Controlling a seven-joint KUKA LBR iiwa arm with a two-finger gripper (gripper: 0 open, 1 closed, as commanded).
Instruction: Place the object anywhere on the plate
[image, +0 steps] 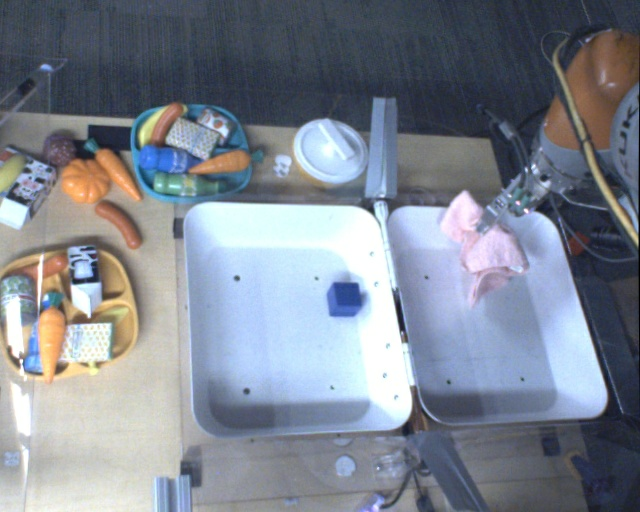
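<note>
— Where's the claw (497, 214) right now?

— Over the right bin (560, 400), up near its far edge. The arm (590, 90) comes in from the right, orange band up top, wrist angled down towards the bin.

— Is it holding anything?

— There's a pink cloth (483, 247) right at its tip. The fingers look drawn close together and the top of the cloth bunches up where they meet it, so it looks pinched there. The rest of the cloth hangs and spreads down towards the bin floor, one fold trailing lower.

— How wide is the claw, then?

— Narrow, pressed in on the fabric. I can't make out a gap between the fingers from here; they're small and partly against the cloth.

— And the other bin?

— The left bin (215, 400) has a small blue cube (345, 298) sitting right of its middle, well apart from the claw and cloth.

— Any plate about?

— A white round dish with a lid (330, 150) stands on the bench just beyond the left bin. Further left there's a blue bowl of toy food (192, 152) and a yellow tray of toy food (68, 312), with loose toy vegetables (100, 185) between them.
</note>
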